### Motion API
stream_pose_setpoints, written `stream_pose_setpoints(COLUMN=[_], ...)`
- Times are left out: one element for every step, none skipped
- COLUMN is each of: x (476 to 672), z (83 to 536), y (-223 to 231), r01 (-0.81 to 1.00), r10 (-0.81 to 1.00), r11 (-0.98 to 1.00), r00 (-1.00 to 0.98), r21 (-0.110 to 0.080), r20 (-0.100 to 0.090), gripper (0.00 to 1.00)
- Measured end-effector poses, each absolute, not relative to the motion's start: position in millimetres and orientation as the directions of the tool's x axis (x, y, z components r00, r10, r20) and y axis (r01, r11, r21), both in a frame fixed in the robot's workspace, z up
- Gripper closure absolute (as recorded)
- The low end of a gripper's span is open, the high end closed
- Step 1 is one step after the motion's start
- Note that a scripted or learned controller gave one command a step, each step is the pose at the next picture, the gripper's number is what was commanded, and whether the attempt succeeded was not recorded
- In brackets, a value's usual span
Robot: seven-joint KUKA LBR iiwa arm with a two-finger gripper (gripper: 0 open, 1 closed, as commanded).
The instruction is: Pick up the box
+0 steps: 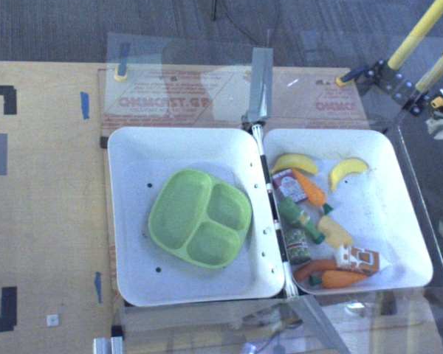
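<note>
Broadly, the wooden bench point(44, 220) bears two white bins side by side; the left bin point(129, 161) holds a green divided plate point(199, 218), lying flat near its middle with bare floor on every side; the right bin point(399, 220) is crowded along its left wall and near edge, while its right half lies open. Two bananas point(294, 162) lie towards its far wall, apart from each other; a green bottle point(292, 212) lies by the dividing wall; a carrot point(338, 278) rests along the near edge. The box point(358, 257), small, white and orange, sits low in the right bin, just above that carrot, with open floor to its right; whether the gripper is released or clenched cannot be told.
</note>
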State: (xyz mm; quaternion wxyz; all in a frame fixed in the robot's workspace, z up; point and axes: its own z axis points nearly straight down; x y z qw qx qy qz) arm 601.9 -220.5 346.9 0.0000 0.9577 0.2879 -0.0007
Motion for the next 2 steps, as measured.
stream_pose_setpoints(x=[556.4, 615.7], z=[313.2, 435.2], y=[-193.6, -202.2], r01=[0.605, 0.378], r10=[0.605, 0.378], r11=[-0.796, -0.926], r00=[0.796, 0.926], r21=[-0.003, 0.000], r20=[-0.002, -0.001], gripper=[1.00, 1.00])
